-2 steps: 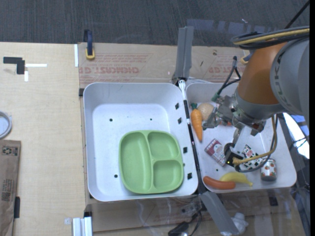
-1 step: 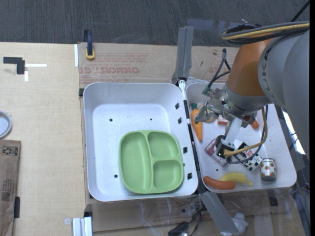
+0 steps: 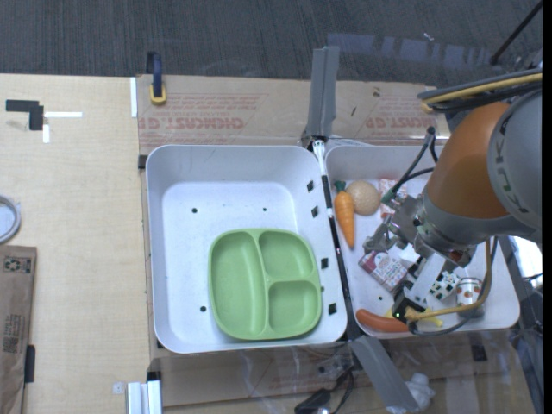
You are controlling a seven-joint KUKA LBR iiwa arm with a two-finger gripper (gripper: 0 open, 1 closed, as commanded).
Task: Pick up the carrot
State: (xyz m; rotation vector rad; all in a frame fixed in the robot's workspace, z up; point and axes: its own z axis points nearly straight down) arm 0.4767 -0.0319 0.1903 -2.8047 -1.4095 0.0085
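The carrot [image 3: 345, 218] lies at the left edge of the right bin [image 3: 509, 316], mid-frame, beside a tan ball [image 3: 364, 197]. The hand [image 3: 398, 247] hovers right of it; its opening cannot be told.

Carrot [image 3: 345, 217]: orange, tapered, lying flat in right bin [image 3: 509, 313] near its left wall. Thick end toward 12 o'clock, tip toward 6 o'clock. Free of gripper, beige round item at its 2 o'clock.
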